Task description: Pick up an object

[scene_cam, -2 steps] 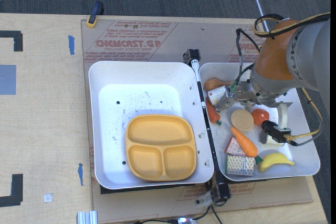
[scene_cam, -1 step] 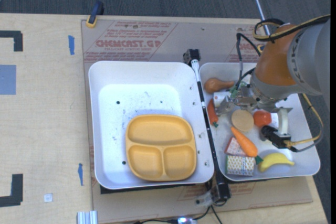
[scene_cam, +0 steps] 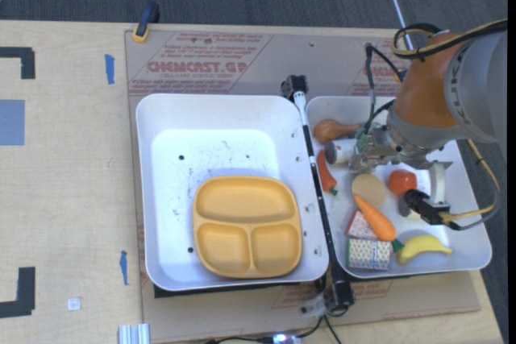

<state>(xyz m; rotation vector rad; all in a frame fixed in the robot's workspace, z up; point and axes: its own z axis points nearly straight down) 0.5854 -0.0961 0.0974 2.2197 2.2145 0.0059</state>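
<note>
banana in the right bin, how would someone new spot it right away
Look at the right bin, then down to its near corner. The banana lies there, beside the patterned box and below the carrot: it is the yellow curved thing there.

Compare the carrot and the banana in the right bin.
The carrot is orange and tapered; the banana is yellow and curved. The carrot lies on a slant, partly over a patterned box; the banana lies near the bin's front corner, more level. Both are toy foods in one bin.
</note>
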